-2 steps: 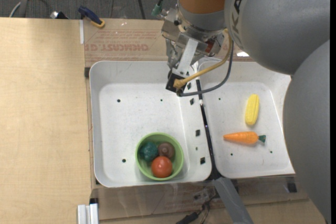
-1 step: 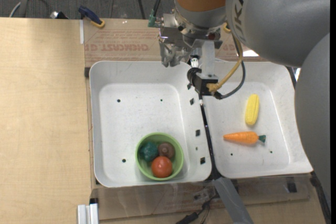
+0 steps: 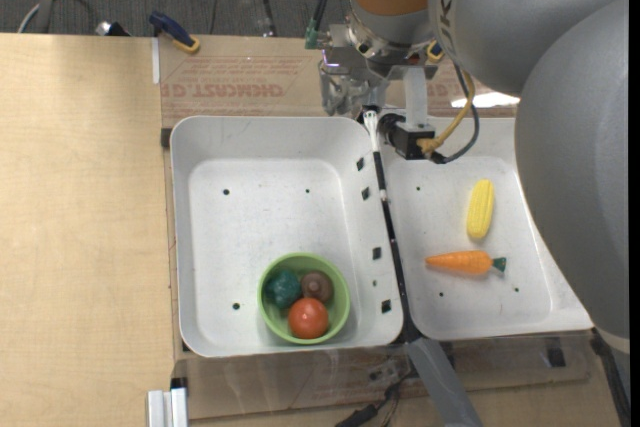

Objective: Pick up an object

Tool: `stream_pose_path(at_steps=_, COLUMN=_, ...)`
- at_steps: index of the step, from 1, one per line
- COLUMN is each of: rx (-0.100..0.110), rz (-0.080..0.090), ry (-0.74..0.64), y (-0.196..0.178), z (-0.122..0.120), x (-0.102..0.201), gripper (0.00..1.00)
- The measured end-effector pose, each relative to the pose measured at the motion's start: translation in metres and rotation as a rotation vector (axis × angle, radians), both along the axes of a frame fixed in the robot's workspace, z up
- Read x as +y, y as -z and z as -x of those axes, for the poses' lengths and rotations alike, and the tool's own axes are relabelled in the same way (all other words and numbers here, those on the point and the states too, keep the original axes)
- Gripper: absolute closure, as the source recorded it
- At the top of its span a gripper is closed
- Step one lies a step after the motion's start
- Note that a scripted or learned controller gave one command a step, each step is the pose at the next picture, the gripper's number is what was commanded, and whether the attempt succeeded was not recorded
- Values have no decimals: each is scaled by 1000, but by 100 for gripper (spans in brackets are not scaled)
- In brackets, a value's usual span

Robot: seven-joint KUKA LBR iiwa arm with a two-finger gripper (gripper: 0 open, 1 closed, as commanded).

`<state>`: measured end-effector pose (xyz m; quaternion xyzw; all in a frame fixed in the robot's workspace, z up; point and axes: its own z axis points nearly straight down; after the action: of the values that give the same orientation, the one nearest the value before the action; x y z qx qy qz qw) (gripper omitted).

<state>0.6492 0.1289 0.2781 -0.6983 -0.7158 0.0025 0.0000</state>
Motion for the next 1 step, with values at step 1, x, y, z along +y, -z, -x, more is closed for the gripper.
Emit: stream_pose_path(at_steps=1, rx=-2, rz=0, ry=-18, y=4, z=-10, x=14, gripper=100)
